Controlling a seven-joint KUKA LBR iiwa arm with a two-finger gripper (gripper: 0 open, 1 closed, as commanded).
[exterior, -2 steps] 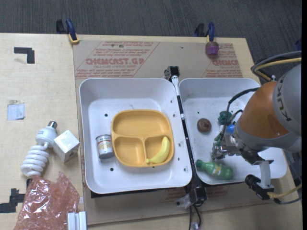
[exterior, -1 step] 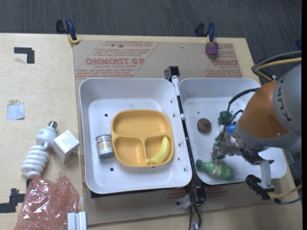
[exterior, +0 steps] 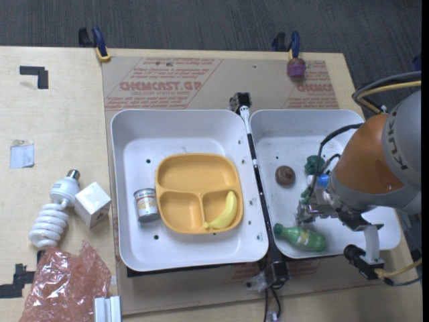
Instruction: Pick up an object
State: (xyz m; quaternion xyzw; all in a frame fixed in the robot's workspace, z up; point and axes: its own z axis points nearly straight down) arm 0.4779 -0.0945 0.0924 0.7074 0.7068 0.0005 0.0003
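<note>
A green bottle (exterior: pixel 300 238) lies on its side near the front edge of the right bin (exterior: pixel 348 123). My gripper (exterior: pixel 307 215) hangs low over that bin, just above the bottle's middle; I cannot see whether it touches the bottle. The grey and orange arm covers the bin's right half. A small brown round object (exterior: pixel 285 175) sits to the gripper's upper left. In the left bin (exterior: pixel 127 180) a yellow divided plate (exterior: pixel 194 180) holds a banana (exterior: pixel 226 212), and a small can (exterior: pixel 145 204) stands beside the plate on its left.
On the bench left of the bins lie a spiral light bulb (exterior: pixel 53 213), a white cube (exterior: pixel 93 203) and a crumpled pink bag (exterior: pixel 64 284). A purple object (exterior: pixel 296 66) sits behind the right bin. The black divider rail (exterior: pixel 249 143) runs between the bins.
</note>
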